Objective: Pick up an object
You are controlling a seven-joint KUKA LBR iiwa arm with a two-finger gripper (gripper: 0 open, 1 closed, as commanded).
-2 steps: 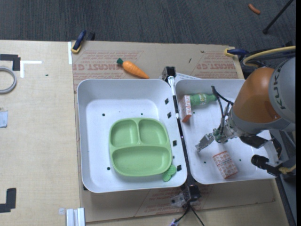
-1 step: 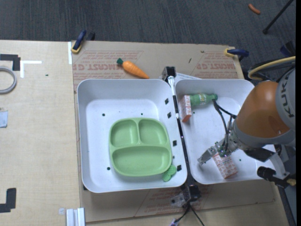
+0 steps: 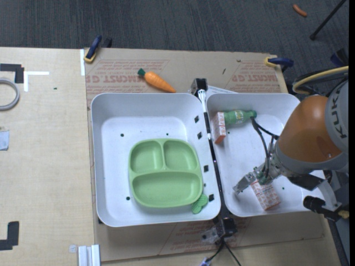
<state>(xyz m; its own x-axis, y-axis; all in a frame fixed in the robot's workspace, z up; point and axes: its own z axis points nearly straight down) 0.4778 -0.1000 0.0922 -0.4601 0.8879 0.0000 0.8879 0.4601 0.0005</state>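
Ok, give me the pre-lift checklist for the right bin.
1. Gripper low in the right bin: ok.
2. Small carton right beside the gripper, near edge: ok.
3. Carton seen between the fingers: cannot tell.
4. Finger opening: cannot tell.
5. Bottle and red box lie at the far side, away from the gripper: ok.
6. Green tray in the left bin, away from the arm: ok.
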